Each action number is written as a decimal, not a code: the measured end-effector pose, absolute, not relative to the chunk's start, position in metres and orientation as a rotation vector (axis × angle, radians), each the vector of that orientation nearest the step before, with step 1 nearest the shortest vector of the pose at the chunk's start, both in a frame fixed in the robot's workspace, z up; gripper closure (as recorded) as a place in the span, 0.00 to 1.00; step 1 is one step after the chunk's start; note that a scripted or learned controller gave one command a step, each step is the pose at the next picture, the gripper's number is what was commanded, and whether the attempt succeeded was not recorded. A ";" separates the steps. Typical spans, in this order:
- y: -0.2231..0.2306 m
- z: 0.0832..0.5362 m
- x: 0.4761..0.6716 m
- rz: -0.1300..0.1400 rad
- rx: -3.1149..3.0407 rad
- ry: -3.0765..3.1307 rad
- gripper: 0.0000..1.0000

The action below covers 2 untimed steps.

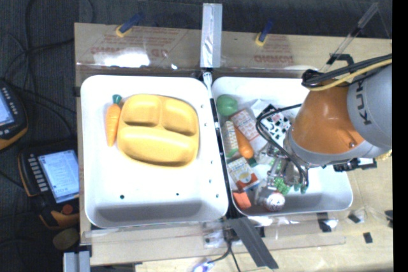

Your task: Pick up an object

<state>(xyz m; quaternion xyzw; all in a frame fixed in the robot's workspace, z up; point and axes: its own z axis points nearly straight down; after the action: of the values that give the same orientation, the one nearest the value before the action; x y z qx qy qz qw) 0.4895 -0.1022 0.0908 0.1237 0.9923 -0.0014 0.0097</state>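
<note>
The claw [282,180] sits low in the right bin [331,200], near its front wall, among crowded small packets [241,119] and a white ball [275,202]; its opening cannot be told. The left bin [95,200] holds a smooth yellow compartment tray [158,129] with a carrot [113,122] beside it.

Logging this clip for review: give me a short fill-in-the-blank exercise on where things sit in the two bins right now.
1. The yellow divided tray lies in the ____ bin of the camera view.
2. The toy carrot lies along the tray's ____ side.
3. The gripper is over the ____ bin, above a pile of small items.
4. The band above the arm's wrist is coloured ____.

Missing words: left; left; right; orange
</note>
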 end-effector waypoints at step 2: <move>-0.106 0.091 0.490 0.000 0.562 3.070 0.00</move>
<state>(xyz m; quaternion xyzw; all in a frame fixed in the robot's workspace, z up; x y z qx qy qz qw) 0.4903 -0.1064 0.0907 0.1801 0.9836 0.0000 0.0102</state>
